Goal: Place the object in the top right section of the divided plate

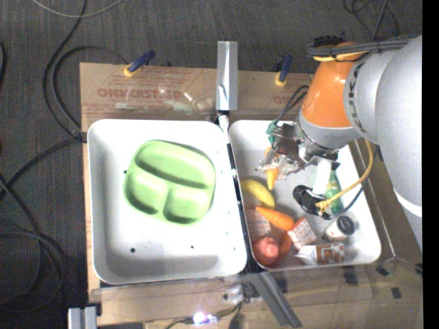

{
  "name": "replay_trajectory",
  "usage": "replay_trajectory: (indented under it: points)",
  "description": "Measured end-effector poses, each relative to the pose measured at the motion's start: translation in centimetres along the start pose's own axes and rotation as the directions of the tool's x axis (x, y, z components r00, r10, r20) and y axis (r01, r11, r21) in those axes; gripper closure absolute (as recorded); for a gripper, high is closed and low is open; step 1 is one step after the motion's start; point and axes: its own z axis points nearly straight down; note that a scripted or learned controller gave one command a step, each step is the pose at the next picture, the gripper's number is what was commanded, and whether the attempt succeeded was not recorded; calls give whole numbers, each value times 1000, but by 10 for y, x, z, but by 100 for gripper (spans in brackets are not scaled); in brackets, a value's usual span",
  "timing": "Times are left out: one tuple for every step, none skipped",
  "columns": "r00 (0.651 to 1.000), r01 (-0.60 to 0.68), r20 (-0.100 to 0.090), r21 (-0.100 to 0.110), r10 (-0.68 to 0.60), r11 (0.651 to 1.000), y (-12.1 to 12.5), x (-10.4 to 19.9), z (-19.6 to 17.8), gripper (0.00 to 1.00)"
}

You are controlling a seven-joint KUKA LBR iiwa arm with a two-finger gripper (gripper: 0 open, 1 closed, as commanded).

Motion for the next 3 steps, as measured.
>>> replay_trajectory:
  points:
    - [975, -221, 0, 3, 221, 975, -70, 23, 1, 100]
    - [993, -115, 0, 1, 115, 993, -110, 45, -35, 100]
    - [976, -219, 2, 0, 219, 976, -134, 115, -44, 100]
